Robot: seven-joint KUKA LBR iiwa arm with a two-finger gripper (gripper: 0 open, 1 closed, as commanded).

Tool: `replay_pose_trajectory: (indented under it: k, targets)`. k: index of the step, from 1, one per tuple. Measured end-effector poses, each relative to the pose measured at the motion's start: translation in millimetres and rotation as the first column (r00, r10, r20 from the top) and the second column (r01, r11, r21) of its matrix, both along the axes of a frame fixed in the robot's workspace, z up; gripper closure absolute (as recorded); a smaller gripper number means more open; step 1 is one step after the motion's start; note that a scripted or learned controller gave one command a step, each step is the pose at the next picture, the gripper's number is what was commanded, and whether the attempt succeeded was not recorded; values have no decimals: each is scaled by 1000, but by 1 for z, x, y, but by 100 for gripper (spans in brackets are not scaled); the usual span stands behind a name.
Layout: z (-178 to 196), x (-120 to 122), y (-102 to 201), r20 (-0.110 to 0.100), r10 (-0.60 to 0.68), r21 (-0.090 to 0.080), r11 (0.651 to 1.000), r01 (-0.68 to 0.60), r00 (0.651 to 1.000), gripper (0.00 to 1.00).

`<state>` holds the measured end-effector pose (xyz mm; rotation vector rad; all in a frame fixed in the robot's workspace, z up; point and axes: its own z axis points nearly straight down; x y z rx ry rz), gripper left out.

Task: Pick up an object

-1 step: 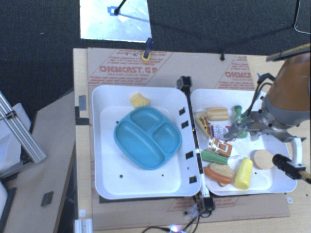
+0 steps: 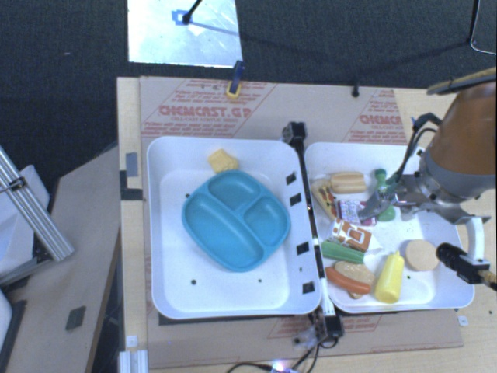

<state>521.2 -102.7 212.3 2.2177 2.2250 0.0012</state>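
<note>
Camera view, bench (image 2: 194, 103) bearing two white bins (image 2: 167, 208), dark floor, pincer (image 2: 378, 205) grip cannot be told

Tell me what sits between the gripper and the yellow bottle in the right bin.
The gripper hovers over the wrapped packet near the right bin's middle. The yellow bottle lies lower, toward the front wall. Nothing visibly stands between them; the round tan piece lies just to the side.
</note>
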Motion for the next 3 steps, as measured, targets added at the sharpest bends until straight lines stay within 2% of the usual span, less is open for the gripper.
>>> replay_pose_trajectory:
  k: [1,2,3]
  targets:
    - [-63,-1,0,-5,-2,1,1000,2,1000,0]
    - [-104,2,-3,11,2,1,1000,-2,1000,0]
    - [-107,5,-3,17,-1,1,1000,1,1000,0]
